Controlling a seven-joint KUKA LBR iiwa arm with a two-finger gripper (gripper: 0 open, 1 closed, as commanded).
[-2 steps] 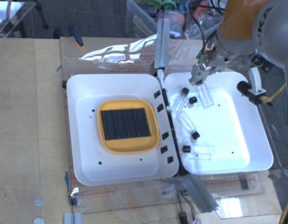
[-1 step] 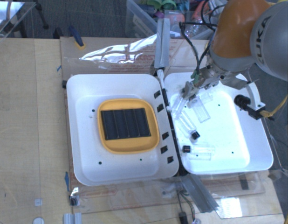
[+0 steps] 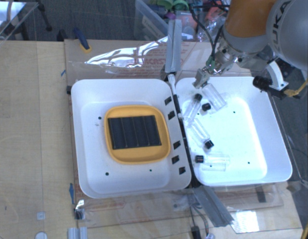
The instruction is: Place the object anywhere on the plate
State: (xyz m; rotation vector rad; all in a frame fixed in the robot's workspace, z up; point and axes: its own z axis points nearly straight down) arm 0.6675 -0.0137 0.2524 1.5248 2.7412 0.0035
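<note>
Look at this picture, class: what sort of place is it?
Probably a robotics lab bench: a grey arm reaches over two white bins, one holding a yellow plate, the other clear tubes.

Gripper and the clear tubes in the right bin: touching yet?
Cannot tell. In the camera view the gripper sits at the upper end of the topmost clear tube, overlapping it from this slant, so neither contact nor a gap shows plainly.

Grey arm [image 3: 288, 19], orange band [image 3: 251, 11], black cables [image 3: 206, 26]

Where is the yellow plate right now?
The yellow plate lies centred in the left bin, across the divider from the clear tubes in the right bin.
</note>
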